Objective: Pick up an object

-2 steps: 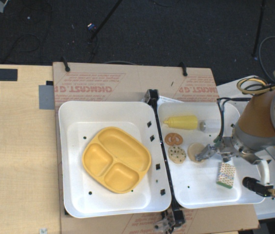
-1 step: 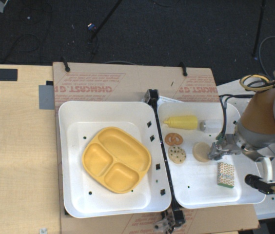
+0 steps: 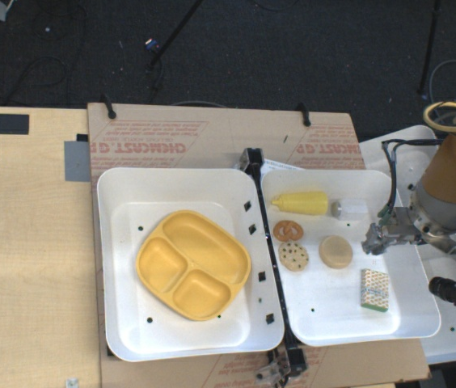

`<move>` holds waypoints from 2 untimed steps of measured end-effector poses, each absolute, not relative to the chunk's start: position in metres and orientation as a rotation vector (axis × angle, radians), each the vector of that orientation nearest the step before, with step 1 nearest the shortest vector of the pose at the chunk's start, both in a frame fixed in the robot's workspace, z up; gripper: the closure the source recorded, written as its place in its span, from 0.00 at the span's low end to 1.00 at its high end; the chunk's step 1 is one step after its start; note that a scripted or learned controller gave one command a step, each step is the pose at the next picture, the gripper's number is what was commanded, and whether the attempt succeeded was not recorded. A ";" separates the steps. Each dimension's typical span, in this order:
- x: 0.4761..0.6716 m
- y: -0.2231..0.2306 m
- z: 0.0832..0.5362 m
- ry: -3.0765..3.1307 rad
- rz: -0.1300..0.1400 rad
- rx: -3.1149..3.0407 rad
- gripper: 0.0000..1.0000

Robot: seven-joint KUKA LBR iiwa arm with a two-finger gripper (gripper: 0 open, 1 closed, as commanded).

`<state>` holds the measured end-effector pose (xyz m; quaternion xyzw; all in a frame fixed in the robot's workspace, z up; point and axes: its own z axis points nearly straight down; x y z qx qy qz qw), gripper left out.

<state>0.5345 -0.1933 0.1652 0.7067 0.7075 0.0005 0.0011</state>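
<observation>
The yellow bottle (image 3: 299, 204) lies on its side at the back of the right bin (image 3: 410, 326), long axis left-right, cap pointing right. The gripper (image 3: 376, 242) hovers right, holding nothing; aperture unclear. Cardboard (image 3: 155, 138) reads mirrored "CHEWCRZT."

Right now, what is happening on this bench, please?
A robot arm reaches in from the right, with its hand over the right bin. That bin has a yellow bottle, a pretzel, a cookie, a round biscuit and a small box. The left bin has a yellow tray.
</observation>
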 end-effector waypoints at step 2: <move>0.540 -0.139 0.214 2.230 0.000 2.218 1.00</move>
